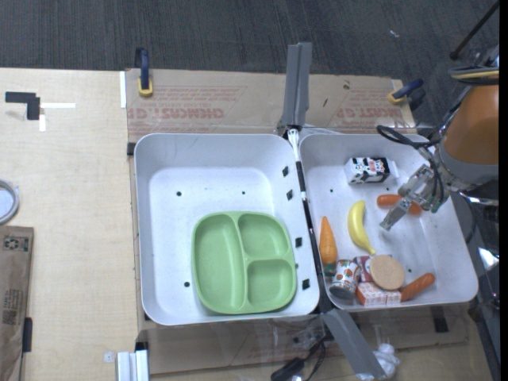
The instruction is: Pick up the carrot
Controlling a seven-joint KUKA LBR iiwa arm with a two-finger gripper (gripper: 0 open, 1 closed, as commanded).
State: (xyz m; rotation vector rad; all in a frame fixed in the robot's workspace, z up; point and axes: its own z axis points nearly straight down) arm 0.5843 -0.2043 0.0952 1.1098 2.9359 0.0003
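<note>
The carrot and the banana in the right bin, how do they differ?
The carrot is orange and tapers to a point at its upper end; the banana is yellow and curved. The carrot lies against the bin's left wall; the banana lies further in, toward the middle. The carrot looks a little slimmer than the banana. Both lie flat, running roughly top to bottom in the view, side by side and apart.

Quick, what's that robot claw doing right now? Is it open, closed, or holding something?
Gripper: open, holding nothing, low in the right bin beside a small orange sausage-like piece.
</note>
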